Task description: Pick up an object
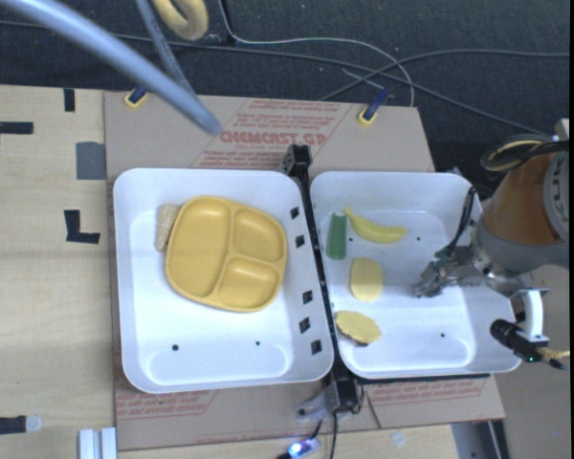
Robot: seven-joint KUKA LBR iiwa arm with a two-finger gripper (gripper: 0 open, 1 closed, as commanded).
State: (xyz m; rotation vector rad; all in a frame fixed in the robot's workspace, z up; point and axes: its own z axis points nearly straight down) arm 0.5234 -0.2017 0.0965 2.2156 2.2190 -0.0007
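Four small things lie in the right bin (392, 361), all toward its left side and well apart from my pincer (438, 277). At the far left, close to the divider between the bins, a short green piece (337, 235) lies lengthwise, dark green with a paler end. Just to its right lies a yellow banana (374, 228), curved, its tip pointing right. Nearer the middle lies a pale yellow block (366, 279), roughly rectangular with rounded corners. Nearest the front rim lies a flatter yellow-orange piece (358, 327), oval and slightly mottled.

My pincer is in the right part of that same bin, low over the white floor, to the right of the pale yellow block with bare floor between us. It is dark and metallic and seen at a slant, so I cannot tell how far its fingers are spread. Nothing shows between them, and I cannot tell whether the tips touch the bin floor. My arm (526, 208) comes in over the right rim, its orange band above the wrist.

The left bin (210, 352) holds a yellow divided plate (226, 252) with three compartments, and a small tan sponge-like piece (165, 226) peeks out from under its left edge. Both bins sit on a cardboard sheet (268, 132) on the wooden worktop (38, 285).
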